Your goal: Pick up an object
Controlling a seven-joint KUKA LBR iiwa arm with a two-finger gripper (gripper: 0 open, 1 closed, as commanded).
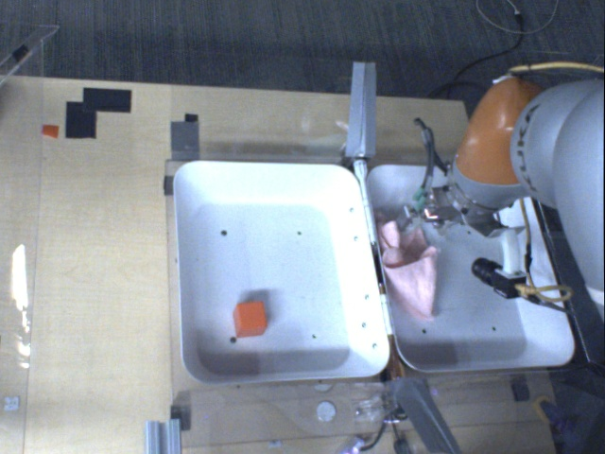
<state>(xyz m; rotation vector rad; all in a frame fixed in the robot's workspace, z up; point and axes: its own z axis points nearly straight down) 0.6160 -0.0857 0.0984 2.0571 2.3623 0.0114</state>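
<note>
Gripping pink cloth (412, 270), hand (423, 218)

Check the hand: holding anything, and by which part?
The hand sits at the pink cloth's upper edge in the right bin; a grip cannot be told.

The arm (567, 149) is a thick, rounded body in pale grey with a smooth, slightly glossy shell. Above the wrist sits a bulging orange band (492, 135), dome-shaped and shaded darker along its lower edge. Below the band the casing narrows into a darker grey wrist section. From there small metal parts of the gripper (427, 211) stick out, silvery with dark bits, too small to read in detail. A thin black cable (427, 145) curls up beside the wrist. A yellowish cable (558, 66) runs along the top of the arm's shell
</note>
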